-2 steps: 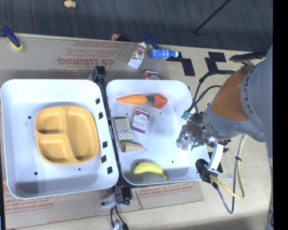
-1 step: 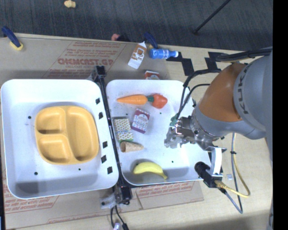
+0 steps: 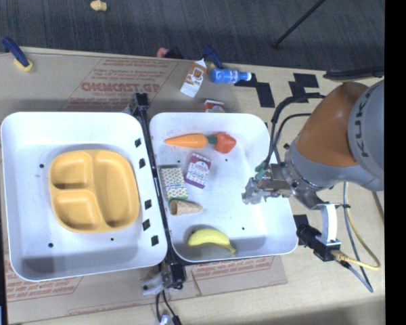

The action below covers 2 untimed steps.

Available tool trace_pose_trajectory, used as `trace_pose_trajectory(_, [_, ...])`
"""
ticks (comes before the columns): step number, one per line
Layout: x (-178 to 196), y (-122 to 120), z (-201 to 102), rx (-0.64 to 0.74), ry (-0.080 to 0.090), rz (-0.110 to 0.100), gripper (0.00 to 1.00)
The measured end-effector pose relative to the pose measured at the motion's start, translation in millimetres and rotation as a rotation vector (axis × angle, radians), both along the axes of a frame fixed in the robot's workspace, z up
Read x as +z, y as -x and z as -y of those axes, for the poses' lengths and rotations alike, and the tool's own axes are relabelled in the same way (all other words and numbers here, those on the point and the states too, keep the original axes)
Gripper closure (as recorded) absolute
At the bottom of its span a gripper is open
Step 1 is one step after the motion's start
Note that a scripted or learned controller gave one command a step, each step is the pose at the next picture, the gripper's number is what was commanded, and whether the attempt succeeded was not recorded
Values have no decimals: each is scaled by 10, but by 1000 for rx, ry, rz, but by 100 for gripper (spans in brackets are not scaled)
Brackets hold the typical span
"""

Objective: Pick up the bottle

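Bottle (image 3: 228, 76) lying on bench near far edge, outside both bins, just beyond right bin's (image 3: 279, 246) far rim. Gripper (image 3: 252, 193) low over right bin's right side, well apart from bottle. Jaws' state: can't tell; nothing seen btwn them.

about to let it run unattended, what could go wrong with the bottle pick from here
1. The blue bottle lies on its side outside both bins, beyond the right bin's far rim; the gripper sits low inside that bin and could clip the rim heading over.
2. Lying flat, the bottle might roll away.
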State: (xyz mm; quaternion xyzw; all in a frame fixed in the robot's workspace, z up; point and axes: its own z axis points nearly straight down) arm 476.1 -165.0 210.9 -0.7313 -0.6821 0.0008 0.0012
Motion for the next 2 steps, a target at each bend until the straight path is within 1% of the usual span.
trace_pose_trajectory(1, [-4, -1, 160, -141, 1, 1, 100])
trace_pose_trajectory(2, [-199, 2, 321, -375, -1, -3, 100])
